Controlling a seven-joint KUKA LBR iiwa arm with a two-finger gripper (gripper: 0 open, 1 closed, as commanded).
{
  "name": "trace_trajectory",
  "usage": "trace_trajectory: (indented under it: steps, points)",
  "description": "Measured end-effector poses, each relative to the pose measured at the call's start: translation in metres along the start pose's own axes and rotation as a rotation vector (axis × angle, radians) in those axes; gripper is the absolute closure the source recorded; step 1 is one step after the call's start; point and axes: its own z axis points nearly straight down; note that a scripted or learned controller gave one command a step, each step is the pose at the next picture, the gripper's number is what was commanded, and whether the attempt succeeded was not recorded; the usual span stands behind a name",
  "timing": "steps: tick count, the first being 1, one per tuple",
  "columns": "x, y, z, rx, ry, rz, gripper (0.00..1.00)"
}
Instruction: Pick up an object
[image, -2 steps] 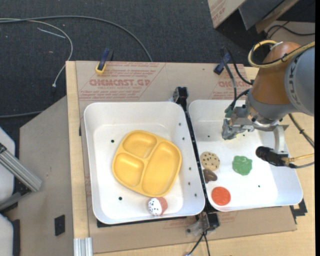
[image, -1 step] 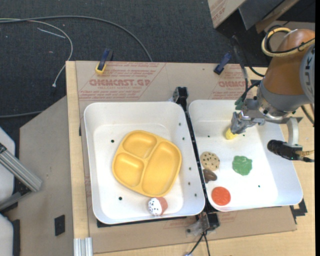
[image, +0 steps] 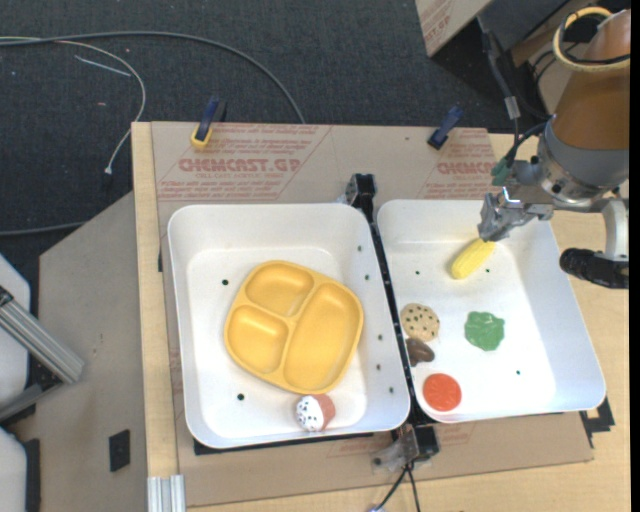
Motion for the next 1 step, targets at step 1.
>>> trace_trajectory:
  steps: [1]
  points:
    - [0.0529, -0.0017, -0.0043, 0.007, 0.003, -0.003, 1.0]
